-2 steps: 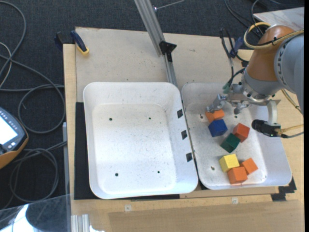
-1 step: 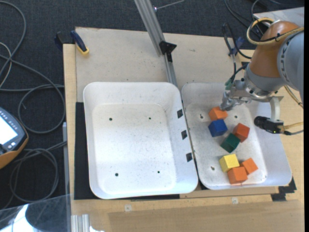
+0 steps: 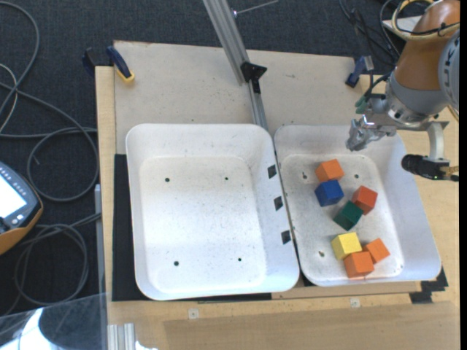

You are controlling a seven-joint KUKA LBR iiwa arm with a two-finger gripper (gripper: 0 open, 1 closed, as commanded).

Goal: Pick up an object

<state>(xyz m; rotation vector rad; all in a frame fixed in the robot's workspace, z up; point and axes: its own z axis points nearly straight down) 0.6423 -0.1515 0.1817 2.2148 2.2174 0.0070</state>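
Over the far rim of the right bin (image 3: 408,195), tool (image 3: 359,140) hangs from the arm (image 3: 423,64) with nothing visibly in it; can't tell from this angle how it's set. No block touches it. Nearest piece is the orange block (image 3: 330,170), just below the tool on the bin floor. Blue block (image 3: 329,192) sits right beside that one. Red block (image 3: 365,197) and green block (image 3: 349,215) are touching, mid-bin. Yellow block (image 3: 346,244) is at the near end, packed against two more orange blocks (image 3: 377,250) (image 3: 358,264). Left bin (image 3: 146,152) is alongside, sharing the middle edge. Both bins sit on the worktop (image 3: 182,79). Blue clamps (image 3: 120,63) (image 3: 357,71) grip its far edge.
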